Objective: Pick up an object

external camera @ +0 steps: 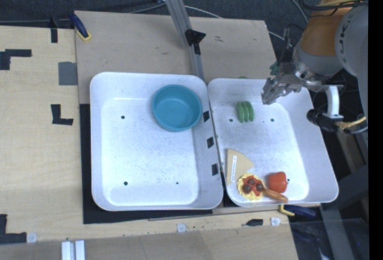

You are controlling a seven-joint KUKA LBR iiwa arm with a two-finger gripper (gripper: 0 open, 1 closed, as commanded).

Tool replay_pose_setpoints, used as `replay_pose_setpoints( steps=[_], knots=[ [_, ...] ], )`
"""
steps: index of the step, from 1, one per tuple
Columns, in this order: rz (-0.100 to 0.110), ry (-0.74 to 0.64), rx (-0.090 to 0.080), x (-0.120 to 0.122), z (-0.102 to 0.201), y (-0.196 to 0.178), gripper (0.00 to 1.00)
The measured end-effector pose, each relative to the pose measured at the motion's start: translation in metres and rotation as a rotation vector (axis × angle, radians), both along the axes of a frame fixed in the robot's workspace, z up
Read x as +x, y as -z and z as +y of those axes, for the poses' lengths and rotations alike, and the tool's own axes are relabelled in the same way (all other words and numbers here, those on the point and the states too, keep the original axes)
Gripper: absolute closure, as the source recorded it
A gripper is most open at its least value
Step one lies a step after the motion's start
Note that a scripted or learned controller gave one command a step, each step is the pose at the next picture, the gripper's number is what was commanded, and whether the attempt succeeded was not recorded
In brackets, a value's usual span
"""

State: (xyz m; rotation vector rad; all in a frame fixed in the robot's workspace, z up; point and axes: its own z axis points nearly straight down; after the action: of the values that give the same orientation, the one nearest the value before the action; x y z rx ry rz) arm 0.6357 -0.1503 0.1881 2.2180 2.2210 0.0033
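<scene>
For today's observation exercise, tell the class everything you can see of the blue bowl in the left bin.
The blue bowl is round, teal-blue and smooth, like plastic, with a plain rim and a slightly darker inside. It stands upright, mouth up, with nothing visible in it. It rests on the floor of the left bin, in the far right corner, close to the rim beside the right bin. The gripper hangs over that other bin, well apart from it.

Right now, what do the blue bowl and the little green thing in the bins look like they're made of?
The blue bowl looks like moulded plastic: one even colour, a smooth rim and a soft sheen. The green thing also seems plastic, probably a toy vegetable, going by its ridged shape and flat bright colour; it is too small to be sure.
</scene>
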Motion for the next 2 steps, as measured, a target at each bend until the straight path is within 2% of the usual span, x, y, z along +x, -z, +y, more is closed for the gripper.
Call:
replay_pose_setpoints(
  steps=[1,2],
  knots=[
    [0.002,0.001,0.000,0.000,0.000,-0.019,1.00],
    [0.004,-0.001,0.001,-0.021,0.040,-0.030,1.00]
  ],
)
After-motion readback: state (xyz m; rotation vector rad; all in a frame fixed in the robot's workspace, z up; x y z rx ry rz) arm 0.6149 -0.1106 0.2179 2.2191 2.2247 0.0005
